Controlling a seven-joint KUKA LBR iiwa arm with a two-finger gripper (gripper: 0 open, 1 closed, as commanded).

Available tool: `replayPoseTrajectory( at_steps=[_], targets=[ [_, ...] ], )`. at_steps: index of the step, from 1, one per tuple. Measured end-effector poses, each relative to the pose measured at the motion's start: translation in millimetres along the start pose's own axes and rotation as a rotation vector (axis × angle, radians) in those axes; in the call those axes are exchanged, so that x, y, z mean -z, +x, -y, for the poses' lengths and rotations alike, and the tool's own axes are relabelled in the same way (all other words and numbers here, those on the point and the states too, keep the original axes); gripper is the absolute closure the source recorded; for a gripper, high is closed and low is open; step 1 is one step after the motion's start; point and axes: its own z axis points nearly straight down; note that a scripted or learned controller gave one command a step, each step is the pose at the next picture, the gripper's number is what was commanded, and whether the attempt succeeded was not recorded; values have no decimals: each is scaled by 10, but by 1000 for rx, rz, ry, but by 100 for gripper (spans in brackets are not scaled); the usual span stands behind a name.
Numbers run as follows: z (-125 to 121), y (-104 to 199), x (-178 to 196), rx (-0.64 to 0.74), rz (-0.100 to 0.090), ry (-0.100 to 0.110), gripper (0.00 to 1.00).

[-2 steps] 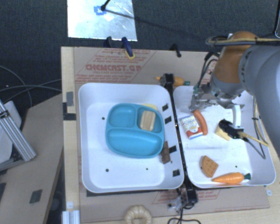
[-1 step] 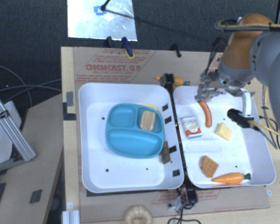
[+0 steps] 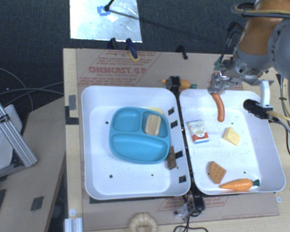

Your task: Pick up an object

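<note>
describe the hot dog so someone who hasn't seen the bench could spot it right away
Start at the right-hand white bin. At its far end, just below the gripper, the hot dog hangs or lies lengthwise; whether it's gripped isn't clear. It is the one long, thin, reddish-orange piece there, unlike the small carton, the pale cheese wedge and the green-tipped carrot.

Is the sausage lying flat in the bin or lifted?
Lifted, it seems: the sausage hangs nearly upright, its top end at the gripper, over the right bin. Whether its lower end touches the floor: cannot tell.
</note>
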Motion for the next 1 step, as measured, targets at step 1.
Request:
replayPoseTrajectory(
  at_steps=[1],
  targets=[
    [-10,2,123,1,-1,4,100]
  ],
)
